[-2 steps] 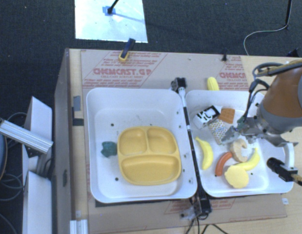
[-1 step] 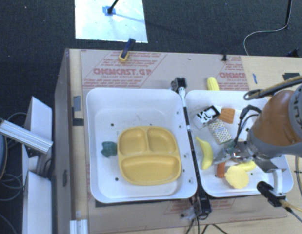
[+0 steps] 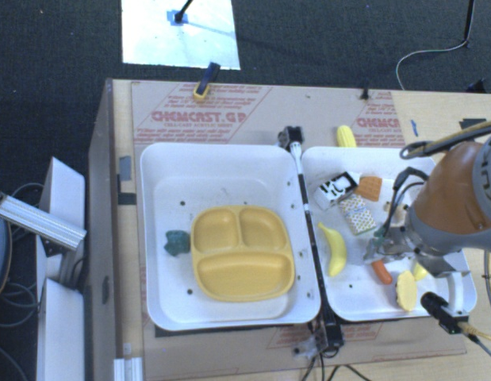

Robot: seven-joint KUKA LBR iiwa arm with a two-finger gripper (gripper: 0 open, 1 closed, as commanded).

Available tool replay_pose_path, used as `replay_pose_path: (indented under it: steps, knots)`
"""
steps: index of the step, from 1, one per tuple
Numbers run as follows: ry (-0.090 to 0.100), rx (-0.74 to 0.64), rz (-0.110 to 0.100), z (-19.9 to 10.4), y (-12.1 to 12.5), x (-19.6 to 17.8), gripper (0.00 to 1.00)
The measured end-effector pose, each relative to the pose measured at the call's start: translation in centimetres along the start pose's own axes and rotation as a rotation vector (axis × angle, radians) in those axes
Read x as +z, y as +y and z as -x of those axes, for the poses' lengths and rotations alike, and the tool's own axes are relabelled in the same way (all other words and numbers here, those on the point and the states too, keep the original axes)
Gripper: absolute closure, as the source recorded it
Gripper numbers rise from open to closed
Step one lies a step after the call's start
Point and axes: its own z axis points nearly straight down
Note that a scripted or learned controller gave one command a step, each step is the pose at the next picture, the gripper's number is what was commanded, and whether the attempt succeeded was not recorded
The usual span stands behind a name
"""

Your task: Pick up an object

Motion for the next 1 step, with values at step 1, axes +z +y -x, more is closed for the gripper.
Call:
replay_pose_path:
  steps: [1]
  knots:
    - [0.008, -0.004, -0.011, -6.41, 5.64, -8.64, 1.0]
